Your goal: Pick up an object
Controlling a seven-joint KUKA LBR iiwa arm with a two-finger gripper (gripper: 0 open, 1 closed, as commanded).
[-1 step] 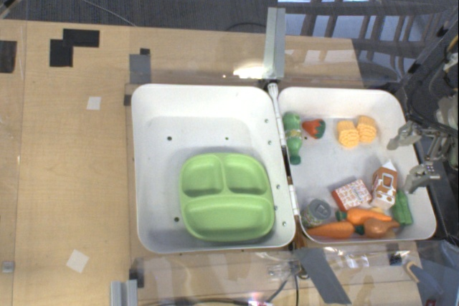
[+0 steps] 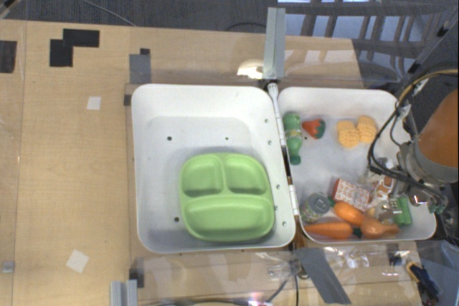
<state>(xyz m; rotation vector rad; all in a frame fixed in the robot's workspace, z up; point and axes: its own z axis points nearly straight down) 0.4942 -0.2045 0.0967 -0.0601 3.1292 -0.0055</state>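
Camera view looks down on two white bins side by side. From where I stand, the left bin (image 2: 154,125) bears a green divided plate (image 2: 226,195) toward its six o'clock side, lying flat and well apart from the arm. The right bin (image 2: 337,98) carries all the small clutter: a green bottle (image 2: 292,131) and a red strawberry-like piece (image 2: 313,128) at about eleven o'clock, two yellow ridged pieces (image 2: 356,131) at one o'clock, and a heap at six o'clock, where a patterned packet (image 2: 351,193) lies just beside a round grey-green lid (image 2: 314,207), with orange carrots (image 2: 341,222) touching one another along the rim.

The arm (image 2: 439,140) reaches in from three o'clock, and its gripper (image 2: 391,198) sits low at the heap's right end, near a small green piece (image 2: 402,212). That crowded corner is probably the target, since it offers the most to pick up. Whether the tool is released or clenched I cannot tell.
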